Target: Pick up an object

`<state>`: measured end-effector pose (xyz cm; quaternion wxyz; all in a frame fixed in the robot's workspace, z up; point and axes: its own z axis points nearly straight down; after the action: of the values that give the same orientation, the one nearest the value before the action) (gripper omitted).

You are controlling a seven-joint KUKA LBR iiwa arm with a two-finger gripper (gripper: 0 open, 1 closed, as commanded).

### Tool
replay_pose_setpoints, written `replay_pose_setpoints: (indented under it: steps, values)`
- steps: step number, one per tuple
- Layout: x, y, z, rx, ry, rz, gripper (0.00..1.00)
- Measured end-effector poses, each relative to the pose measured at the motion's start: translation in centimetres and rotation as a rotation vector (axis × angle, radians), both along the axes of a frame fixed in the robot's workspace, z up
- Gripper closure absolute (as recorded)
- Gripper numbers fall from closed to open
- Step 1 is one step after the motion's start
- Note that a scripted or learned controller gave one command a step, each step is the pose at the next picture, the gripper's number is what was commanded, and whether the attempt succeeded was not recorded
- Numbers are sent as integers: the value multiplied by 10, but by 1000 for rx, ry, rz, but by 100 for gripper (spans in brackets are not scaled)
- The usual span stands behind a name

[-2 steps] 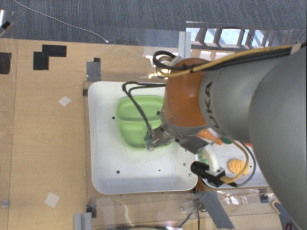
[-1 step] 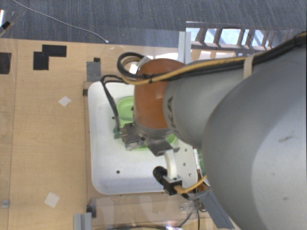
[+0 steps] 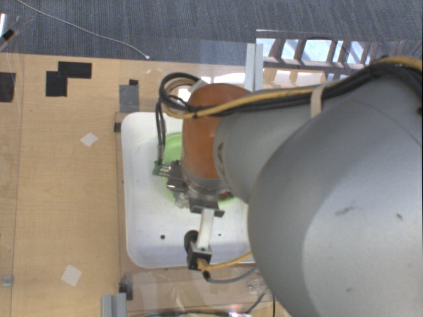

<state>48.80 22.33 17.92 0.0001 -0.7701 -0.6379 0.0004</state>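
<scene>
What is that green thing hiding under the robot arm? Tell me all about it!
The green thing is light lime green with a rounded edge, and it looks smooth, maybe plastic. It lies in the white bin, near the bin's middle. Most of it is covered by the arm's orange band and wrist, so its full shape can't be told. Another sliver of green peeks out lower down, beside the wrist.
</scene>
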Motion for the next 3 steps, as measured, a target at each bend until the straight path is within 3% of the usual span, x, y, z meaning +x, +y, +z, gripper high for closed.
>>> replay_pose_setpoints:
  steps: [1, 2, 3]
  values:
    - [14, 12, 88, 3, -5, -154, 100]
    - [-1, -3, 55, 1, -1, 343, 100]
    - [1, 5, 37, 1, -1, 608, 100]
